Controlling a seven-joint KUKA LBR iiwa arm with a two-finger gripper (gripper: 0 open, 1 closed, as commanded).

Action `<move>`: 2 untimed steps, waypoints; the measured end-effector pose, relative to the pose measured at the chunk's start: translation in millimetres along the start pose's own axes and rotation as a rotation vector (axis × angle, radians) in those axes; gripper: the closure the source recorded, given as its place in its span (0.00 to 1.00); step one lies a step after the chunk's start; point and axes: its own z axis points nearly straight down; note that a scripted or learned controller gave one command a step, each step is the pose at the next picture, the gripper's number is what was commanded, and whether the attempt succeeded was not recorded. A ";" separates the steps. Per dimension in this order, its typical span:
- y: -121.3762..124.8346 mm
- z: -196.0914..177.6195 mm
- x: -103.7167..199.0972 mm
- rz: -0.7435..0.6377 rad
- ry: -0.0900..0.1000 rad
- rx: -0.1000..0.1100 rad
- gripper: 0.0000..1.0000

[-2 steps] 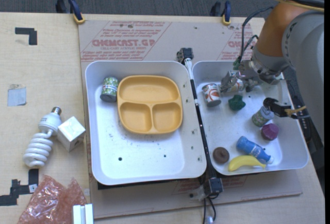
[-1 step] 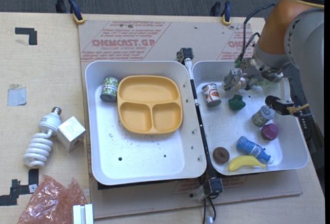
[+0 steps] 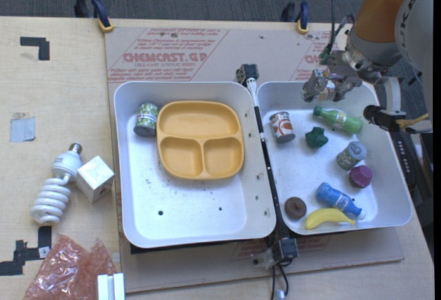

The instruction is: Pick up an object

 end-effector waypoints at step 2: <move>-14.8 -74.0 81.2 0.001 0.000 0.000 1.00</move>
